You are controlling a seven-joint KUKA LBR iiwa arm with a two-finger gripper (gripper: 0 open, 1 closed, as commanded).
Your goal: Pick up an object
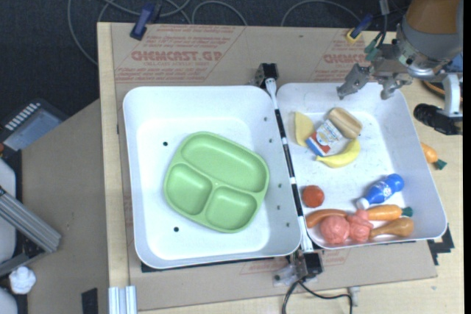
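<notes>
Fingers spread wide and holding nothing, the gripper hangs above the right bin's far edge, at one o'clock from the toy hot dog bun.

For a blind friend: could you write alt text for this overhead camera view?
A robot gripper, fingers open, hovers over the far edge of the right bin of toy food; the left bin holds a green divided plate.
</notes>
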